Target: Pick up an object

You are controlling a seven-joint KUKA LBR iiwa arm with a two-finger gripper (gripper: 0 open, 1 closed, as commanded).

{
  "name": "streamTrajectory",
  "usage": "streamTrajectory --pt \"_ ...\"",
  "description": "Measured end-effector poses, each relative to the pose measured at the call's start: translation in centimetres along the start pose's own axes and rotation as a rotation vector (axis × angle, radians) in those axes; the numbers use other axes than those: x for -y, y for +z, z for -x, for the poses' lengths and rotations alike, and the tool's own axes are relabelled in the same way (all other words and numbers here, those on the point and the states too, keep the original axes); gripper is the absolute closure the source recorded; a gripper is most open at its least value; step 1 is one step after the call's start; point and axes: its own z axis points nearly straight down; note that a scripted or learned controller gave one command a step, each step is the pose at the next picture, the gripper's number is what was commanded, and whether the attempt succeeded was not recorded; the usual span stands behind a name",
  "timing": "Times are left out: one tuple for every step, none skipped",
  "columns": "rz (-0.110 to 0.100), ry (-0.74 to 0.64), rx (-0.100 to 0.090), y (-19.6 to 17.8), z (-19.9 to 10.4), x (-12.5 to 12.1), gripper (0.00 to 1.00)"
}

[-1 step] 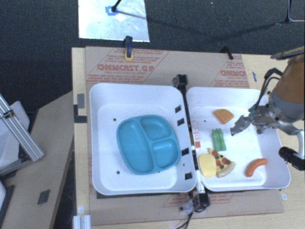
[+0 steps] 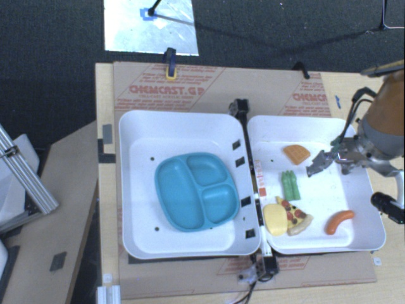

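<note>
The right-hand shallow white plastic bin point(image 2: 364, 192) serves as the landmark. The grey arm with its orange band point(image 2: 387, 116) reaches in over that bin's right rim, and its dark two-finger end effector point(image 2: 318, 164) hangs above the bin's upper middle, pointing toward the bin's left side. Whether it is parted or closed cannot be told from this slanting view; nothing is seen clasped in it.

Inside this bin lie four toy foods. A small orange, bread-like wedge point(image 2: 296, 153) lies near the bin's upper left, just beside the end effector on its upper-left side and apart from it. A green ridged piece like a bundle of beans point(image 2: 290, 185) lies below that wedge, toward the bin's left wall and below-left of the end effector. At the bin's lower left corner sits a yellow pizza slice with red dots point(image 2: 286, 216), well below the end effector. An orange-red sausage point(image 2: 339, 221) lies near the bin's lower right, below the end effector and well apart from it.

To the left of this bin, touching it along a black clipped seam, stands a second white bin point(image 2: 136, 144) that holds a blue three-compartment plastic tray point(image 2: 195, 190). Both bins rest on a brown printed cardboard sheet point(image 2: 209, 84) on the bench.
</note>
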Motion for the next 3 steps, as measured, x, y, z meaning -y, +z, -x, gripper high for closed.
streamTrajectory --pt "-0.002 0.002 0.000 4.3 0.2 -0.5 0.00" --pt "-0.003 0.002 -0.001 10.5 -0.2 -0.5 0.00" --pt "0.006 0.003 0.001 11.6 -0.1 -0.8 0.00"
